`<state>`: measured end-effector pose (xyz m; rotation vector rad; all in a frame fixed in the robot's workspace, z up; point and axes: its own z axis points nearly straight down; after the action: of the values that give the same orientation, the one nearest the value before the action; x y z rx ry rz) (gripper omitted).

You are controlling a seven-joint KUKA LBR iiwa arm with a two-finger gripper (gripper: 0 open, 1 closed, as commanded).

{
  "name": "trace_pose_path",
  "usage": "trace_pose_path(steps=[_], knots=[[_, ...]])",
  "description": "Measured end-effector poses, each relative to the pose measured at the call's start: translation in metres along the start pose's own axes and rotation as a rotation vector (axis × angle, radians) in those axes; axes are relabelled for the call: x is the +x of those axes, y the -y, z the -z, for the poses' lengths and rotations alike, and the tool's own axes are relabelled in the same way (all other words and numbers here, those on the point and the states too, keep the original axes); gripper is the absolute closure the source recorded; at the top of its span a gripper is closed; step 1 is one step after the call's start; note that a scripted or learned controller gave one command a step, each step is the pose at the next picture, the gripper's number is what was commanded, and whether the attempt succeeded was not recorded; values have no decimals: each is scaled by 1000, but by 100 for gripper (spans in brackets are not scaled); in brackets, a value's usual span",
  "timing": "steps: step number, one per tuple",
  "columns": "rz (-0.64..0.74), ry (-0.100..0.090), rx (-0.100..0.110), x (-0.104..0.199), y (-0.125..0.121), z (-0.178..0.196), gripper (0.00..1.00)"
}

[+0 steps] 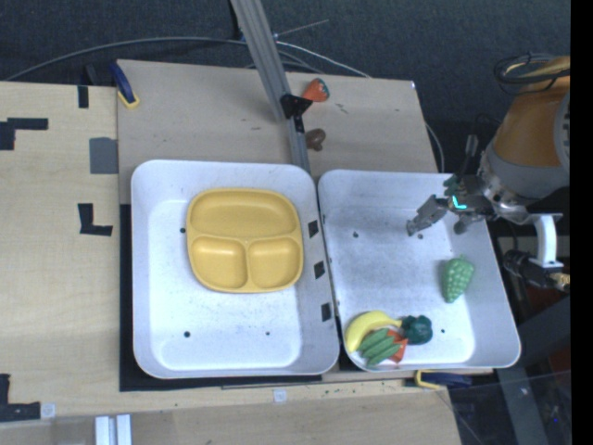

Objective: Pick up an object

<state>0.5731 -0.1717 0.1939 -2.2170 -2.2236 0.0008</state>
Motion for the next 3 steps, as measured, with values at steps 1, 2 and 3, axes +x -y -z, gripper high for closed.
trace_pose_path(steps=[1, 2, 3], knots=[[-1, 1, 4, 4, -1, -44, 0], [-2, 1, 5, -4, -5, -96, 0], [-1, 2, 0, -3, -5, -105, 0]])
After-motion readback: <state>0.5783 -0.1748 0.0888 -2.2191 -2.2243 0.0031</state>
